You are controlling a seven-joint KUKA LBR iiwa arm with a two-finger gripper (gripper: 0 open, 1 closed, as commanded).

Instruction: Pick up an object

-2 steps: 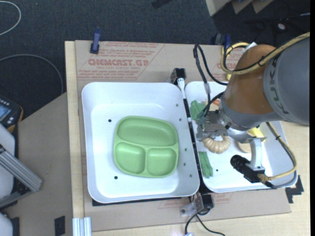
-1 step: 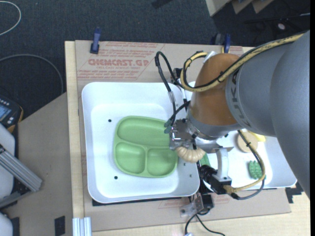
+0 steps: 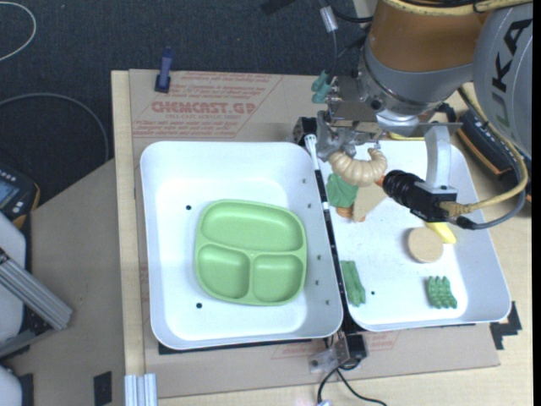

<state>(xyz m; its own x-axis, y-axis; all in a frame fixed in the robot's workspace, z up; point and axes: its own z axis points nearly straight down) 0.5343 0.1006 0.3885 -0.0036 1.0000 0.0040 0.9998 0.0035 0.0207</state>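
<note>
Camera view shows the gripper [image 3: 355, 146] low over the right bin's [image 3: 482, 299] far left corner, directly above a beige croissant-like toy [image 3: 358, 169] lying crosswise; its opening I cannot tell

1. Two white bins: left bin [image 3: 161, 227], right bin [image 3: 482, 269].
2. One green divided plate [image 3: 251, 252], in the left bin.
3. Two green toy vegetables, near edge of right bin: long pod [image 3: 352, 282], ridged piece [image 3: 440, 293].
4. One tan disc [image 3: 424, 245].
5. One beige croissant-shaped toy [image 3: 358, 168].
</note>
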